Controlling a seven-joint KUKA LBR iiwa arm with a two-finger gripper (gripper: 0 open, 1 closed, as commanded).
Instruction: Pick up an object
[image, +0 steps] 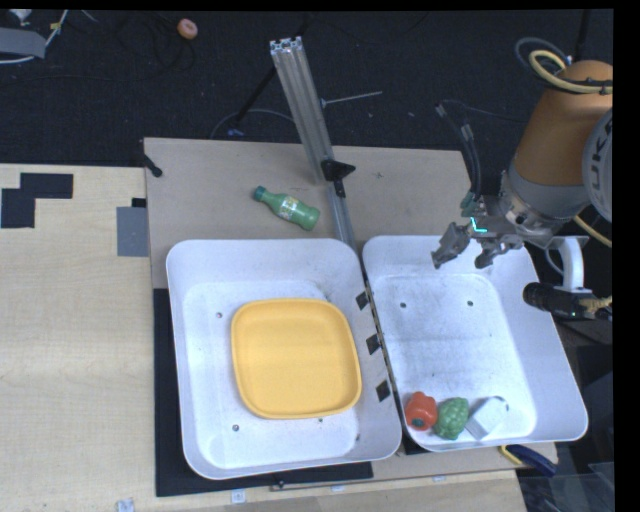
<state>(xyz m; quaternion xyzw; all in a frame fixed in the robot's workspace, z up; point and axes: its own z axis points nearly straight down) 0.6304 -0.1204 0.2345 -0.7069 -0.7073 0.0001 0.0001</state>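
My gripper (465, 251) hangs over the far edge of the right bin (540, 330), its two dark fingers spread apart with nothing between them. At the near end of that bin lie a red pepper-like piece (421, 410), a green lumpy piece (451, 417) and a small white-grey block (484, 418), close together. These three sit well below the gripper in the view. A yellow square plate (296, 356) lies in the left bin (195, 300).
A green bottle (287, 207) lies on its side on the bench behind the left bin. A slanted metal rail (308, 100) rises behind the bins. Black clips (372, 343) line the divide between bins.
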